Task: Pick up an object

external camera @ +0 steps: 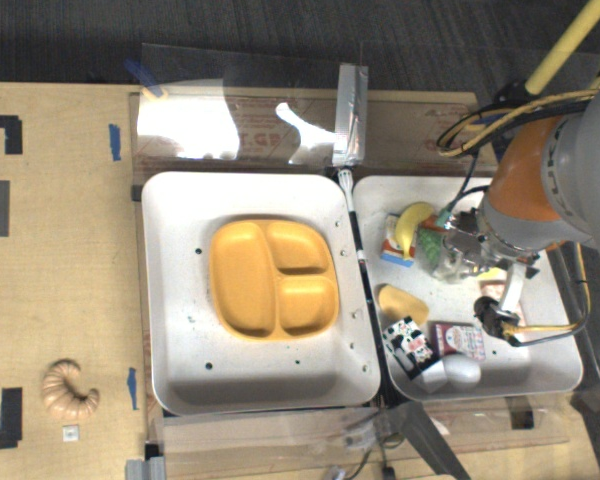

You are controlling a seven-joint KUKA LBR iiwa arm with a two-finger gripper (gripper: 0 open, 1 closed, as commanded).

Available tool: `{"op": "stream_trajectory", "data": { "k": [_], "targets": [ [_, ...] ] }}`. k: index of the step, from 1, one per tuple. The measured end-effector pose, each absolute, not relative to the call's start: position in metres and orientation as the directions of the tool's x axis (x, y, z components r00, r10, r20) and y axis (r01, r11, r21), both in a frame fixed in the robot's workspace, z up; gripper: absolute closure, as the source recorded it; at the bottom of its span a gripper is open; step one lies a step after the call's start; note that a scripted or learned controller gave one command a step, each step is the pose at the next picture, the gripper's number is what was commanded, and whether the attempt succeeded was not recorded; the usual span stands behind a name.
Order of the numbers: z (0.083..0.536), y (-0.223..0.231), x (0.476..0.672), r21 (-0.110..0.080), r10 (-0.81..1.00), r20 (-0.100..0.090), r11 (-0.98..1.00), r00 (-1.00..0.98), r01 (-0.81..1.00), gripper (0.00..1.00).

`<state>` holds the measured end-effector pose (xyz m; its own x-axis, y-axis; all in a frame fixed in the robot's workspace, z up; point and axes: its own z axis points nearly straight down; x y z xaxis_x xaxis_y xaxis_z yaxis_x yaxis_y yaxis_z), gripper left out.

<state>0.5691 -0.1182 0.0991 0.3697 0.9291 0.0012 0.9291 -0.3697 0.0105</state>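
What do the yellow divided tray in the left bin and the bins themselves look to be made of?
The divided tray looks like molded plastic with a matte finish: uniform yellow, rounded compartment edges, soft sheen. The left bin and right bin look like thin white formed plastic, smooth and slightly glossy, with rounded corners; sheet metal cannot be ruled out.

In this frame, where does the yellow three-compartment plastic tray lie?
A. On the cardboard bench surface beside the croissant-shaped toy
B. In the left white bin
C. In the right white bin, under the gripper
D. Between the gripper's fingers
B. The yellow three-compartment plastic tray lies flat in the middle of the left white bin, while the gripper is over the right white bin.
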Motion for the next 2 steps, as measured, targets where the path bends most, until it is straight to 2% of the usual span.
{"op": "stream_trajectory", "data": {
  "k": [1, 2],
  "targets": [
    [0.09, -0.095, 0.624, 0.008, 0.948, -0.002, -0.319, 0.319, 0.948, 1.0],
    [0.186, -0.039, 0.584, 0.004, 0.996, 0.001, -0.089, 0.089, 0.996, 1.0]
  ]
}}
